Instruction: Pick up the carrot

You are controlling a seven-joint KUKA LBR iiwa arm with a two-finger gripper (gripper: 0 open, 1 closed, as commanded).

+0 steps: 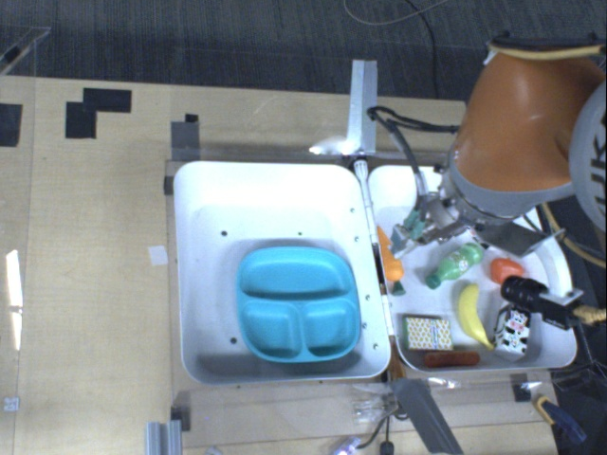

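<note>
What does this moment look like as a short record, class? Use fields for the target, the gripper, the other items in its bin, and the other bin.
target: carrot, lying along the left wall of the right bin, by the divider
gripper: gripper above the right bin, close to the carrot's right, nothing seen between its fingers
same bin: green bottle, banana, red tomato-like item, small box
left bin: blue divided tray
task state: carrot not yet lifted

No writing can be read anywhere; the small printed box (428,332) in the right bin (560,354) is too blurred.
</note>
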